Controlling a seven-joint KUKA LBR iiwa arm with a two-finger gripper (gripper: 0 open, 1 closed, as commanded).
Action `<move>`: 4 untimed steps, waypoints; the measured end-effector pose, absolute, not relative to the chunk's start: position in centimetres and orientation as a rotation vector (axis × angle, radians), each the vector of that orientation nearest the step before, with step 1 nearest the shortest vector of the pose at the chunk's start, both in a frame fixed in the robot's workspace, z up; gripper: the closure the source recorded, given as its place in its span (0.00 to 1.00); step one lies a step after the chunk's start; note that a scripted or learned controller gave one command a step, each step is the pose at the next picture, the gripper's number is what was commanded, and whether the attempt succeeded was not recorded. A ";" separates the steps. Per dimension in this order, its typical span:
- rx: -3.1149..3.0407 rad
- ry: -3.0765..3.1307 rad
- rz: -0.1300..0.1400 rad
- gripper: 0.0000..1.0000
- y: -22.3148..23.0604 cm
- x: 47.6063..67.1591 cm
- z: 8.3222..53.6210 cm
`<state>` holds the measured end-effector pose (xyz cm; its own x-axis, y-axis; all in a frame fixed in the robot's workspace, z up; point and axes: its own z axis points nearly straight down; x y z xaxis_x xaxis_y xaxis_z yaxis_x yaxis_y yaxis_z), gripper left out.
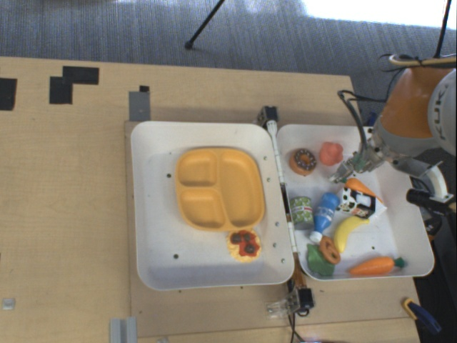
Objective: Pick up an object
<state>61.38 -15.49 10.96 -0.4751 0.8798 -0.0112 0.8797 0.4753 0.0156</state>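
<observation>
Pale wood bench [64, 213], divided yellow plate [218, 188].

A robotics lab: plywood bench [64, 213], tripod leg [213, 13] on grey carpet [143, 27], toy-filled bins [421, 252].

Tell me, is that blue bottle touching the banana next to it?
Touching. The camera view shows the blue bottle lying against the upper end of the banana in the right bin, with no white floor visible between them there.
</observation>
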 end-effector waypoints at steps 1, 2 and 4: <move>1.079 2.947 0.003 1.00 -11.3 59.4 10.4; 1.263 2.869 0.006 1.00 -4.8 58.1 18.6; 1.135 2.918 0.004 0.00 -9.5 62.5 8.7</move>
